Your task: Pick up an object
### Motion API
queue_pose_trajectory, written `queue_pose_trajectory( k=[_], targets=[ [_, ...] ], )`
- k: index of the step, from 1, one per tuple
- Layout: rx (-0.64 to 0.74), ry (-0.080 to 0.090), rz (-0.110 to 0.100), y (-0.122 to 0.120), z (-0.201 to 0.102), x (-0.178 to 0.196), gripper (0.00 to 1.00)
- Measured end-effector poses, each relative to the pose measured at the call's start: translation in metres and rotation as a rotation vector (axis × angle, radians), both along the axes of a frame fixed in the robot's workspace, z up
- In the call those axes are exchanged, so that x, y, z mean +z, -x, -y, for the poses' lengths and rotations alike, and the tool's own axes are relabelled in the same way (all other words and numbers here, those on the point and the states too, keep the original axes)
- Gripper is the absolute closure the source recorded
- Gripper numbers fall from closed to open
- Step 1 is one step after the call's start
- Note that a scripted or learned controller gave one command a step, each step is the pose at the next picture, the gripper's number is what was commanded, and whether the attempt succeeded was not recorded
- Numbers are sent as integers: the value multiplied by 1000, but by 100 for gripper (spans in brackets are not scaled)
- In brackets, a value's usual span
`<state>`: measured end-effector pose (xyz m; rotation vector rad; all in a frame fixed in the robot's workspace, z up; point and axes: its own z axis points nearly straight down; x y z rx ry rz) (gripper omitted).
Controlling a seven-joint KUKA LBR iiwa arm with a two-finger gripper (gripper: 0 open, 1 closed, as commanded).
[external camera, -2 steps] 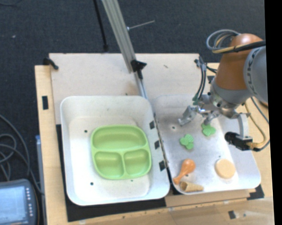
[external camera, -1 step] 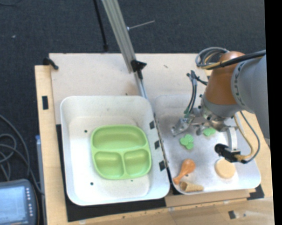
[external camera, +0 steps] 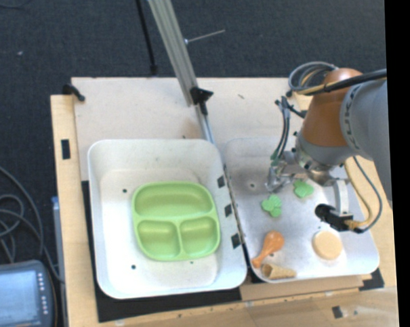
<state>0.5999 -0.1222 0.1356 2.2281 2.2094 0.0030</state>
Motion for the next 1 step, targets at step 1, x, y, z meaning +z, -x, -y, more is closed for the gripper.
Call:
queue_pose_trajectory(
  k=[1],
  targets=[
    [4, 1, 4, -2, 4, 65, 100]
  ],
)
